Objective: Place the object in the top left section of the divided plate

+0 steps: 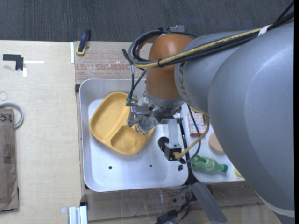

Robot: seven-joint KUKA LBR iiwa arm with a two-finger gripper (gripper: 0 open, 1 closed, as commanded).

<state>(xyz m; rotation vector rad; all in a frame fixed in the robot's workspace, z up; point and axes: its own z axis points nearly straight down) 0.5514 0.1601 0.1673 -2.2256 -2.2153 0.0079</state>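
Observation:
A yellow divided plate [106,120] lies tilted in the left white bin [126,174], toward its back left. My gripper [140,122] hangs over the plate's right edge, near the ridge between its sections. The wrist and its cables cover that part of the plate, so I cannot make out any object held there. A green bottle [210,164] lies on its side in the right bin, at the front.
In the right bin, a red and white packet [198,122] and a tan round thing [216,143] lie partly under the arm. A cardboard sheet [103,62] lies behind the left bin. At the bench's far left is a brown paper bag [7,162].

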